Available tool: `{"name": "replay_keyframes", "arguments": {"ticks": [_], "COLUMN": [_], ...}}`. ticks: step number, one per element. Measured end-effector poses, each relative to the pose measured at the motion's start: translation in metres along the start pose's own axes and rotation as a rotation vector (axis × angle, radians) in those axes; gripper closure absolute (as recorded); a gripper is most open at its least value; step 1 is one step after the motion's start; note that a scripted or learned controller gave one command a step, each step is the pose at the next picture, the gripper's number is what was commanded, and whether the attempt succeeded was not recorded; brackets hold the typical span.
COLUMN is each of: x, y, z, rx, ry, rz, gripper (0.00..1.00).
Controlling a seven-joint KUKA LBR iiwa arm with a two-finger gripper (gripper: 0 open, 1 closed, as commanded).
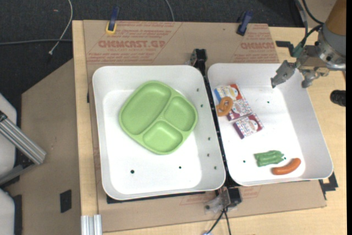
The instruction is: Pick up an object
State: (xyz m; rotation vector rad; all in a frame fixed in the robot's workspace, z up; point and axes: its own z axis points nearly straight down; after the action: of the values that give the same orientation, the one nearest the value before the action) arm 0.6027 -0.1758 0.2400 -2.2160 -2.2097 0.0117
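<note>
In the right bin (308,113) lie a small orange ring-shaped toy (224,105) on a red and white packet (232,97), a second maroon packet (247,126) just below, a green toy vegetable (268,158) and an orange sausage-like toy (286,167) near the front edge. My gripper (293,77) hangs over the bin's far right corner, its two grey fingers (281,75) spread apart with nothing between them, well away from every object.
The left bin (110,173) holds a light green divided plate (158,116). Blue clamps (113,19) pin the cardboard base at the back. Cables trail on the dark floor behind the bench.
</note>
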Motion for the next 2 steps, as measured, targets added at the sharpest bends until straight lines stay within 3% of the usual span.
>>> {"name": "replay_keyframes", "arguments": {"ticks": [1,2], "x": [0.000,-0.008], "y": [0.002,0.007], "z": [-0.007,0.040], "rx": [-0.013,-0.010], "ry": [-0.003,-0.002], "rz": [-0.003,-0.002], "gripper": [0.00,0.00]}}
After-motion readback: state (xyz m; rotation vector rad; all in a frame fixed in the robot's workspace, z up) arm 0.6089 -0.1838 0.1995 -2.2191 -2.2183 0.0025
